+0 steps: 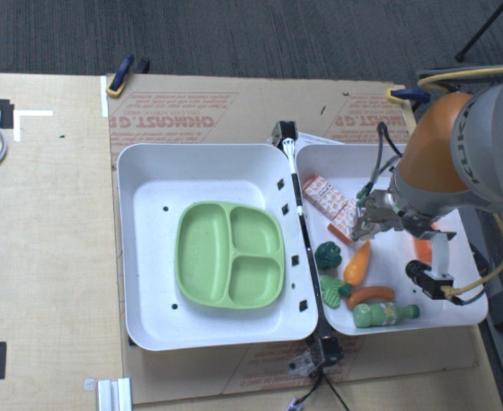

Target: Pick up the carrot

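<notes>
Reaching in from the right of the frame, the grey arm with its orange band hangs over the right bin; the gripper sits low at that bin's middle, just above the upper tip of the carrot; whether it touches the carrot I cannot tell, and its dark, small fingers do not show whether they are spread or pressed together; nothing is plainly seen between them, so I judge the step in hand to be the approach, with the grasp not yet made; the carrot lies tilted at lower middle of the right bin, orange and stubby, with a broccoli piece just to its left, a sausage just below it and a green bottle lower still; a red and white box lies near the gripper at upper left; the next move calls for jaws set across the carrot's narrow width, clear of the broccoli, then a straight lift; the left bin bears a green divided plate; both bins rest on brown cardboard over a pale wooden bench, with dark carpet across the top of the frame.
</notes>
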You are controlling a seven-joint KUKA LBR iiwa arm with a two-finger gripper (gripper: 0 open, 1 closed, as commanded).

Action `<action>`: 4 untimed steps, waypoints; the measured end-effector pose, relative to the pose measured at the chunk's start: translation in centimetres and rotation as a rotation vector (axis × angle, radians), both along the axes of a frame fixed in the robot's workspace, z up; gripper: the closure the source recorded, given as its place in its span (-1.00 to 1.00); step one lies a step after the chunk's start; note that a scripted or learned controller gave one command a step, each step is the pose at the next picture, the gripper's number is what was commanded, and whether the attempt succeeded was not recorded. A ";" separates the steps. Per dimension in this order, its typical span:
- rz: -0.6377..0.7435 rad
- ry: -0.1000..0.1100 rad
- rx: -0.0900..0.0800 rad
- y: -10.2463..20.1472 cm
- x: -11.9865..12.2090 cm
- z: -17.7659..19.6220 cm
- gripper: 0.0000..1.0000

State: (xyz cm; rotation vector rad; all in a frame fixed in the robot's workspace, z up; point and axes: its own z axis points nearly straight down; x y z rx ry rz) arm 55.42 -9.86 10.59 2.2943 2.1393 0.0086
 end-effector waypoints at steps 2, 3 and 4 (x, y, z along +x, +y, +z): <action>-0.093 0.008 0.000 -0.7 -4.3 -1.4 -1.00; -0.095 0.007 0.000 -0.7 -4.2 -0.4 1.00; -0.375 0.007 0.001 2.2 -6.5 8.6 1.00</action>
